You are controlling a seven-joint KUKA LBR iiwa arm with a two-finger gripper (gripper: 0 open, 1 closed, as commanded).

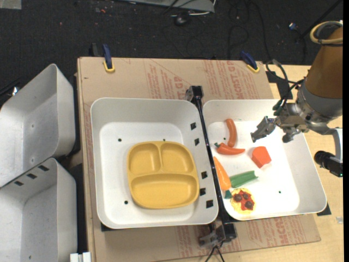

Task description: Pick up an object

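End effector (275, 129) above orange block (261, 156)

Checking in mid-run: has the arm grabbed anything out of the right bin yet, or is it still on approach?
Nothing looks picked yet. The end effector hangs over the right bin, apart from the food toys; nothing shows between its fingers. The orange block, red chili, sausage, carrot, green piece and pizza slice all lie on the bin floor. Left: descend, close, lift.

— Any readable text?
— Faint red printing on the cardboard sheet (163, 78) under the bins, upside down, too blurred to make out. Nothing legible elsewhere.
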